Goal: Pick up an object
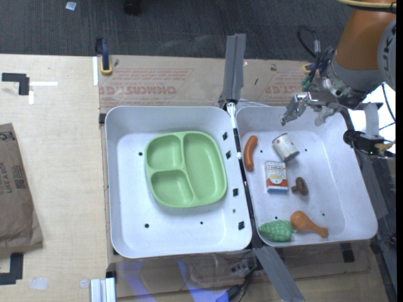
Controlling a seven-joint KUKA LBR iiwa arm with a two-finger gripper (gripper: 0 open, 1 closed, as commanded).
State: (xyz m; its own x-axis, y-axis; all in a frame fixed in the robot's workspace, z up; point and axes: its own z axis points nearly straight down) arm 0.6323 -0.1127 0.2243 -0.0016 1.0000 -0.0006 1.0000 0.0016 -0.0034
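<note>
The right bin [352, 187] holds several small items: an orange-red sausage [250, 151], a white can on its side [285, 147], a small white and orange box [276, 176], a dark brown lump [300, 186], a green leafy toy [276, 231] and an orange drumstick [307, 223]. My gripper [306, 109] hangs over the bin's far edge, above and to the right of the can. Its fingers [292, 112] stand apart with nothing between them.
The left bin [119, 187] holds a green divided plate [187, 168]. A grey divider post [234, 68] rises between the bins at the back. A brown paper bag [16, 187] lies at the far left of the bench.
</note>
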